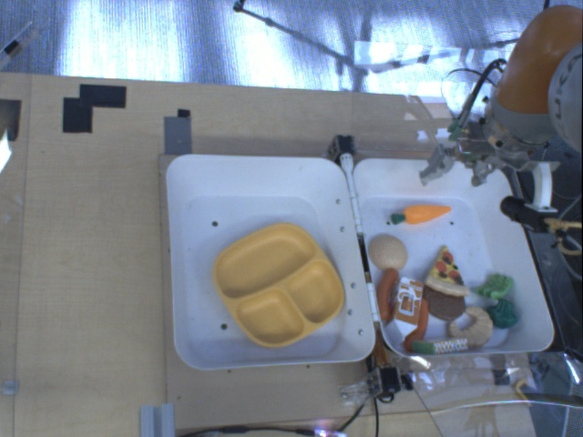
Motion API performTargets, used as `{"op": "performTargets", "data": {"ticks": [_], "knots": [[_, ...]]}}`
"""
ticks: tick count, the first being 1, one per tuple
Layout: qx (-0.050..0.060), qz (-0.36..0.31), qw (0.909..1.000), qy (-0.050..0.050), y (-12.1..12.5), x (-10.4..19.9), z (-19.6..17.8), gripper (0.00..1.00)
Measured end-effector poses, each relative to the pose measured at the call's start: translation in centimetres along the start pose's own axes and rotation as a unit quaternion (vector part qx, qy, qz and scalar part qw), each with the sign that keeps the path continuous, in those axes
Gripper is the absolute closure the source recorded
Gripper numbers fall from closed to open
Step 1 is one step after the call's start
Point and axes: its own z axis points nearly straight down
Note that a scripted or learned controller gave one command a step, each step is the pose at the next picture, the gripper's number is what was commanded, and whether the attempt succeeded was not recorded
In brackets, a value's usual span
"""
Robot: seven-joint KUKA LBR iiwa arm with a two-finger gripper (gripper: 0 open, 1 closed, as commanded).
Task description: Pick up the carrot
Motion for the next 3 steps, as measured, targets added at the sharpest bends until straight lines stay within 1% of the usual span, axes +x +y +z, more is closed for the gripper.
{"op": "performTargets", "data": {"ticks": [1,2,3], "knots": [[-0.003,-0.069,0.9976,-0.001,0.3,-1.0,10.3,0.0],[-0.002,-0.081,0.9967,-0.001,-6.7,0.8,10.2,0.0],[-0.007,-0.085,0.9964,-0.002,-12.8,2.6,10.0,0.0]]}}
